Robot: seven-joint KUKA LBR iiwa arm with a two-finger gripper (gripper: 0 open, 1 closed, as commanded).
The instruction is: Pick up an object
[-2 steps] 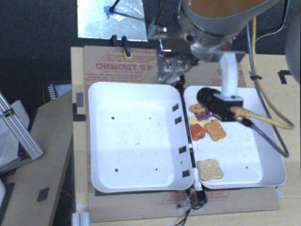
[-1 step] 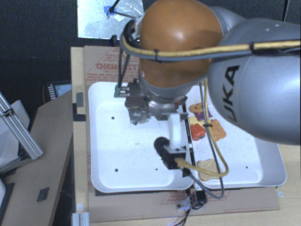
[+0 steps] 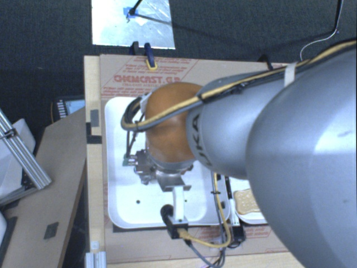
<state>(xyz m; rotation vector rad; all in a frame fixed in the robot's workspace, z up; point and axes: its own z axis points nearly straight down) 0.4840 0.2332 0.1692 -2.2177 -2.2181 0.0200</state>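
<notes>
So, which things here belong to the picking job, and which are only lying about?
Belonging to the job:
- the arm's tool, low over the left bin
- tan object in the right bin, a possible pick

Lying about:
- clamp on the cardboard
- shiny sheet
- metal rails at the left

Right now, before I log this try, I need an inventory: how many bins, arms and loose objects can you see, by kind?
White bins: 2, the left bin and the right bin, mostly hidden by the arm.
Arms: 1, the grey arm.
Loose objects: 1, a tan object in the right bin.
Total: 4. More may lie under the arm.
</notes>
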